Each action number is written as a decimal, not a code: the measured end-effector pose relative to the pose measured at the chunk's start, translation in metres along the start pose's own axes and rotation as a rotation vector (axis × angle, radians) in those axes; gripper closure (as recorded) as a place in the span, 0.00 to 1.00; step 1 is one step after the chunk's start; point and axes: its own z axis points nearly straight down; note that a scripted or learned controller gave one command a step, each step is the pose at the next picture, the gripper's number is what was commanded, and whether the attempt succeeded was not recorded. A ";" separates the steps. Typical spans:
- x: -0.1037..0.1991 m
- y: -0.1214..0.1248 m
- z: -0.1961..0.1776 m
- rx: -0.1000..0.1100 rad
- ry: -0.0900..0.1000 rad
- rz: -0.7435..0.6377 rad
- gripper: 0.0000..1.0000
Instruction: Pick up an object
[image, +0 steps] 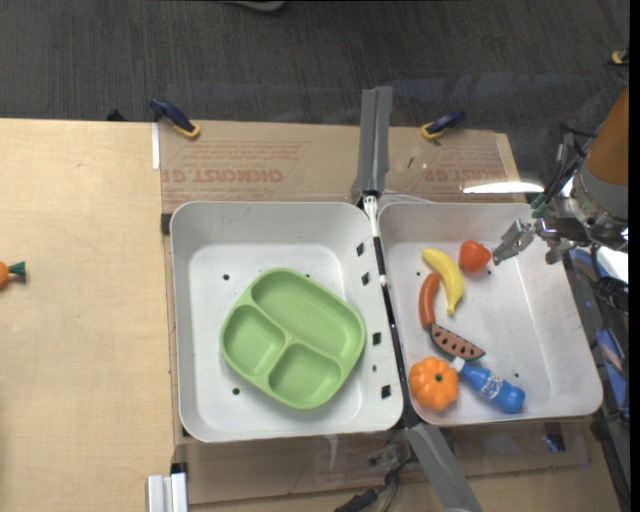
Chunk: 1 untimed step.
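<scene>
Pincer (512, 243) hangs at the right bin's (560, 400) far edge, prongs look spread with nothing in them — the tomato (474, 256) just beside it seems the easiest grab.

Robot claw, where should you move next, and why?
Probably a short slide left and down. The gripper hangs at the right white bin's upper edge, just right of the small red-orange round toy, and it holds nothing yet.
</scene>
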 end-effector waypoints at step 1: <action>0.075 -0.016 0.018 0.001 0.000 0.000 0.00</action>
